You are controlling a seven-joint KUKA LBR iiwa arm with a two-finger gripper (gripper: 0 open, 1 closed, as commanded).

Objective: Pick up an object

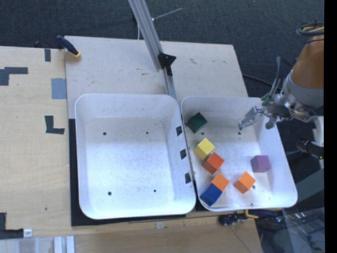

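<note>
The right bin (274,194) holds several small cubes. A green cube (197,122) lies at its back left, with a yellow cube (204,147) and a red cube (213,162) just in front of it. Near the front left sit an orange cube (220,182) and a blue cube (211,194). A second orange cube (244,182) and a purple cube (260,163) lie toward the right. My gripper (258,120) hangs over the bin's back right corner, above and behind the purple cube. It is open, with nothing between its fingers.
The left bin (84,157) stands beside the right one, sharing the middle rim. A slanted metal rail (147,30) runs from the top down to the bins' back junction. A blue and yellow clamp (68,46) lies on the board at back left.
</note>
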